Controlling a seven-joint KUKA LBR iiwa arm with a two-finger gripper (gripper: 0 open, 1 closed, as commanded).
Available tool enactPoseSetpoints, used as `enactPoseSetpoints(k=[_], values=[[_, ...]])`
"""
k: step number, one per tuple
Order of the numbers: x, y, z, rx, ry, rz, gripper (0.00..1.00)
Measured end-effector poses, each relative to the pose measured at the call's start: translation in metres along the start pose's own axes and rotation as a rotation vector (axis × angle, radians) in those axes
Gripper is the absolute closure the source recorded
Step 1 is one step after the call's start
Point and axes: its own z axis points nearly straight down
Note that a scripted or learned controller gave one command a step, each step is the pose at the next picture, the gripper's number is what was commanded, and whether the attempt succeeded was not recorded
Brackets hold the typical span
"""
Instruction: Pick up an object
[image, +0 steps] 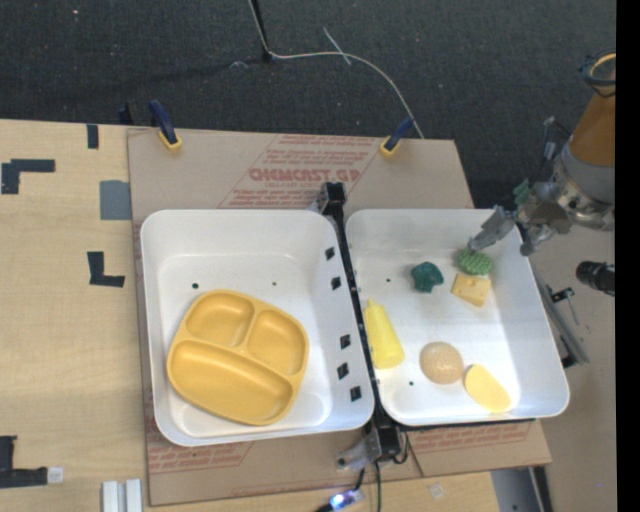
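Green, knobbly small object (475, 263) — maybe a toy vegetable top — sits in the right bin (530, 330), upper right part, touching or just overlapping a pale yellow block (471, 289) just below it. The gripper (503, 228) hangs just up and right of the green piece, fingers angled down-left toward it; one grey finger ends right beside it. Nothing is visibly between the fingers, and I cannot tell whether the jaws are open or closed from this slant. Judgement: the green piece is the nearest candidate, and the move turns on a short drop down-left from the fingertips. It looks roughly round, no clear long axis.

Outward — a dark teal lump (427, 276) lies near to the left, apart from the block. A long yellow piece (382, 334), corn-like, lies against the divider wall, long axis running roughly top to bottom. A beige round object (441, 362) and a yellow lemon-like object (487, 388) sit near the bottom, almost touching.

Likely obstacle: the yellow block crowding the green piece's lower side, and the bin's right wall close behind the fingers.

Left bin (160, 300) holds a yellow divided plate (238, 355), well apart from the arm.
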Motion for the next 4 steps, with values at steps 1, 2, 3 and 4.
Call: enactPoseSetpoints(k=[1, 2, 3, 4], values=[[0.001, 0.003, -0.009, -0.013, -0.003, -0.004, 0.0], [0.006, 0.003, 0.036, -0.01, -0.003, -0.005, 0.0], [0.009, -0.007, 0.086, -0.008, -0.003, -0.004, 0.0], [0.009, -0.001, 0.132, -0.029, -0.009, -0.007, 0.0]])
